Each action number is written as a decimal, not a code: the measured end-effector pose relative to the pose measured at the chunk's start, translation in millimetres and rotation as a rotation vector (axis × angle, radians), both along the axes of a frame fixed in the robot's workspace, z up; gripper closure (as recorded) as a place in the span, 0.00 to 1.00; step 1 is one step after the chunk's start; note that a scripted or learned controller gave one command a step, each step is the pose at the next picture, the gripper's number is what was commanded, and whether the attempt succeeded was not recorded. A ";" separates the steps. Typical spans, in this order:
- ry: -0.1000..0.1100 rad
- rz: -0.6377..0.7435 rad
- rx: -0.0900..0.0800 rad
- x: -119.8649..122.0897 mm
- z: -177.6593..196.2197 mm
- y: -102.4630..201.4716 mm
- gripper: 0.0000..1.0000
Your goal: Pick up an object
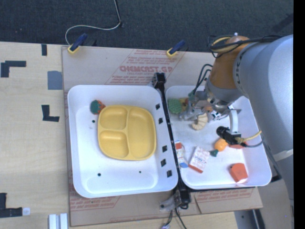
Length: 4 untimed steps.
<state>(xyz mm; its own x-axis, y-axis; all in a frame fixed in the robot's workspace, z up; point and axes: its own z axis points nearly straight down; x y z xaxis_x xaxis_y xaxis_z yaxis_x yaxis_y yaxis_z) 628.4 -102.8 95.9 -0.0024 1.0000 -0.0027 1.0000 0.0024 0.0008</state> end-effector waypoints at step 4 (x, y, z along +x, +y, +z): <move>-0.003 -0.001 0.001 15.3 -10.3 0.8 0.00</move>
<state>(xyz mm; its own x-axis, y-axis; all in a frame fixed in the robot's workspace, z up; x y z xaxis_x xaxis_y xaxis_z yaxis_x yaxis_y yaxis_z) 643.7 -102.0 85.7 -0.0018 1.0000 -0.0015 1.0000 0.0018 0.0040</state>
